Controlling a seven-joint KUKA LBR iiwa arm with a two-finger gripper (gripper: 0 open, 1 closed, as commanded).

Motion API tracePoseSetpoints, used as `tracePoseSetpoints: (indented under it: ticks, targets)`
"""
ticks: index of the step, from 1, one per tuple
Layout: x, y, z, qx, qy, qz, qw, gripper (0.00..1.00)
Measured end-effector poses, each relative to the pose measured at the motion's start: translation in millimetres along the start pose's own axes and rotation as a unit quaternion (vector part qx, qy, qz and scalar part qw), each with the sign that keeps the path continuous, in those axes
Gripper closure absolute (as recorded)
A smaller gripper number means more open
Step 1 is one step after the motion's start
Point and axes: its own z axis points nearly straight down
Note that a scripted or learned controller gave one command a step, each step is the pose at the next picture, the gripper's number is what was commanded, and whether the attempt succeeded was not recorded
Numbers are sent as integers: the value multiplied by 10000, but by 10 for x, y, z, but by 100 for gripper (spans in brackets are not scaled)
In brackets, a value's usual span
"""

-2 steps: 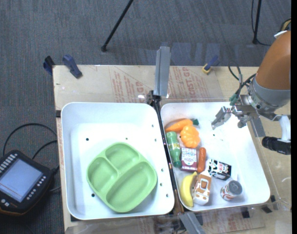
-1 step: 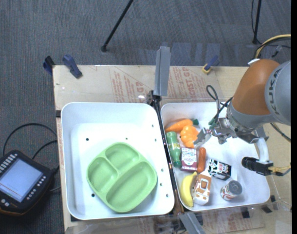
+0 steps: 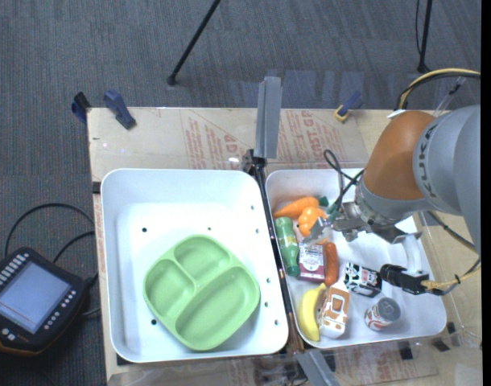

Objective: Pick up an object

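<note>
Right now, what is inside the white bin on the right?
The right bin holds toy food: a carrot, a green bottle, a banana, a small carton and a can. The arm covers the bin's upper part, so anything beneath it is hidden.

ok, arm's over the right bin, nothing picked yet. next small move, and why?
Probably a short straight descent. The gripper hangs over the right bin, just above the orange carrot and orange pepper at the bin's far left end. Neither piece looks lifted. The green bottle and red carton crowd close, so keep any sideways shift small.
</note>
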Motion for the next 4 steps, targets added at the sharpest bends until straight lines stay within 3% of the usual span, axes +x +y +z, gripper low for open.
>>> tracePoseSetpoints:
  ticks: [1,2,3,4]
  targets:
    - [68,309,58,36,10,-143,9999,0]
    - [60,294,-16,65,23,-126,9999,100]
    - [607,426,-925,54,-2,1440,9896,100]
    - [609,426,-925,54,-3,1438,9896,0]
